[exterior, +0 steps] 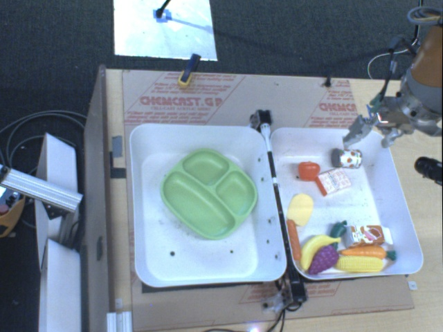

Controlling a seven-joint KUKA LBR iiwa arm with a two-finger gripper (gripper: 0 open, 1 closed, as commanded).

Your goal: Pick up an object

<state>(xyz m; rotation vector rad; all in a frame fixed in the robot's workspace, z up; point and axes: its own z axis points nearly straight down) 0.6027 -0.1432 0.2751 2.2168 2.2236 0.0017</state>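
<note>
My gripper (372, 134) hangs over the far right corner of the right bin (405, 206), open, its two fingers spread with nothing between them. Just below and left of it a small white-and-grey can (348, 158) lies on the bin floor, apart from the fingers. Further left are an orange-red pepper (309, 169) and a red-and-white packet (334, 182). A pale yellow piece (300, 208) lies mid-bin. Along the near edge sit a banana (317, 245), purple grapes (323, 258), corn (359, 263), a carrot (294, 239) and a small box (365, 235).
The left bin (149, 254) holds a green divided plate (209, 193). A black-and-white divider rail (273, 178) runs between the bins. Cardboard (208, 99) lies under both bins, with a yellow-and-blue clip (187, 72) at its far edge. Cables hang beside the arm (426, 81).
</note>
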